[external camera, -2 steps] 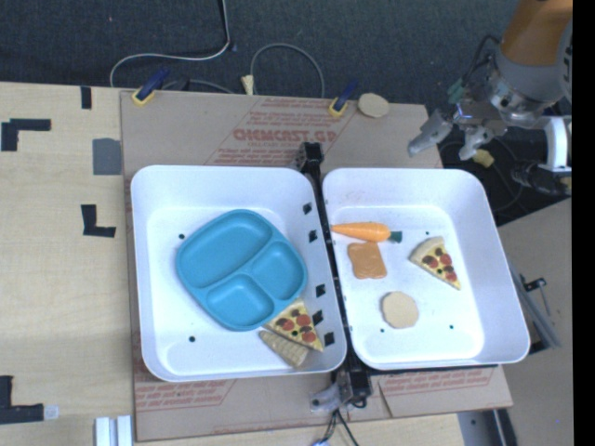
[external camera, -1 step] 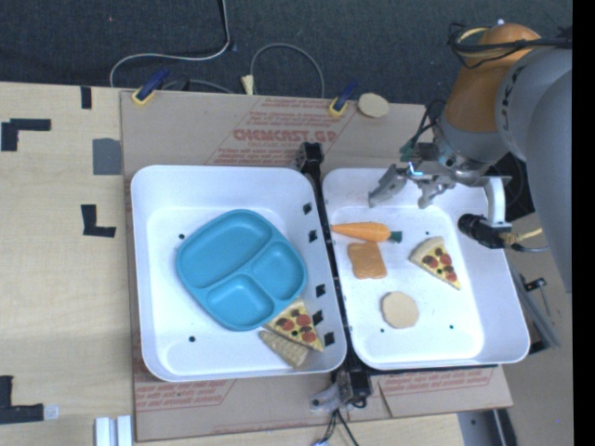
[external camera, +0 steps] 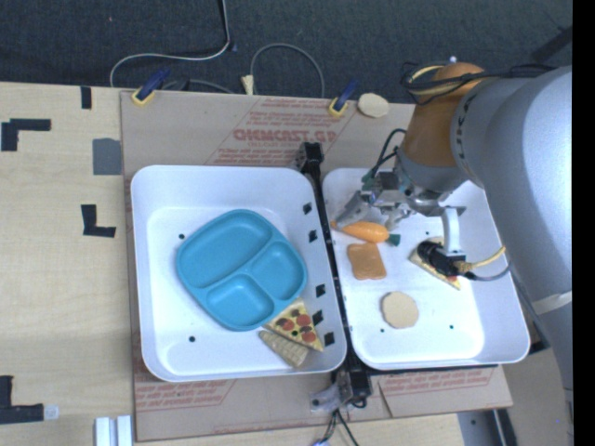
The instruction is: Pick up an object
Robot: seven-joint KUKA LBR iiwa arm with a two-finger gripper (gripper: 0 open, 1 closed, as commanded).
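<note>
Nearest the camera, a pizza slice (external camera: 296, 324) lies against the blue divided plate (external camera: 242, 268) in the left bin (external camera: 149, 277), while a round cookie (external camera: 401, 310) and a tan square piece (external camera: 367, 262) rest in the right bin (external camera: 483, 337). Farther back, the pincer (external camera: 368, 214) hangs just over the orange carrot-like piece (external camera: 367, 232), its fingers looking spread either side of it, not yet pinching. This seems the reaching step; next it must settle lower, press together on the piece and lift.
</note>
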